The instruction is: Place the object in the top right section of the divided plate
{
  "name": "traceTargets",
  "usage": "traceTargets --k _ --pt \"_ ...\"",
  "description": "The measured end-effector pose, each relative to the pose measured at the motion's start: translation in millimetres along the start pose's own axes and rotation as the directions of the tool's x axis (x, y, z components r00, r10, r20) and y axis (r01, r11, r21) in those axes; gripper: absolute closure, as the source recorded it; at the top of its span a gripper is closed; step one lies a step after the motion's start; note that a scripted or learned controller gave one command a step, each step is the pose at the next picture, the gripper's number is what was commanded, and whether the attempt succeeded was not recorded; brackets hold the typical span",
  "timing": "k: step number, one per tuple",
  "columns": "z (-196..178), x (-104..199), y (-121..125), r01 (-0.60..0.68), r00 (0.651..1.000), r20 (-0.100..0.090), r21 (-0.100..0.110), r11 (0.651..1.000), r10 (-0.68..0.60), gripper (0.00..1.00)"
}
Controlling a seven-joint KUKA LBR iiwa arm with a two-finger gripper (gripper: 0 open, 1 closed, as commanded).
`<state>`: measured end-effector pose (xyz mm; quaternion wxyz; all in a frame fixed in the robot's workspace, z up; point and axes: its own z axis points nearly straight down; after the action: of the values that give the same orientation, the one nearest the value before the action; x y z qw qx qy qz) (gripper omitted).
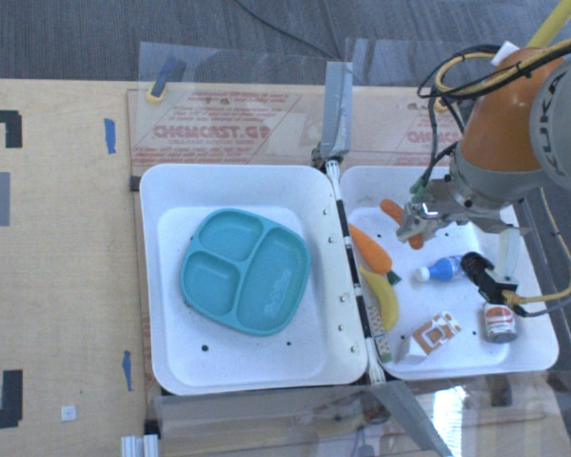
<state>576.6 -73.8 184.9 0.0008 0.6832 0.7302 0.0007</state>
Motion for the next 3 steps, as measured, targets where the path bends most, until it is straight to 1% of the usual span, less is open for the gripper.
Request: traceTargets --k 1,2,3 --pt "0.0 86.2 78.3 -0.028 1.000 0.000 0.001 1.000 0.028 1.00" --pt "-61.4 153.7 100.7 -0.136 0.991 0.001 0.000 0.991 0.136 1.00" --pt "-38.6 202.3 72.5 -0.205 0.979 0.002 0.006 0.979 0.205 1.00"
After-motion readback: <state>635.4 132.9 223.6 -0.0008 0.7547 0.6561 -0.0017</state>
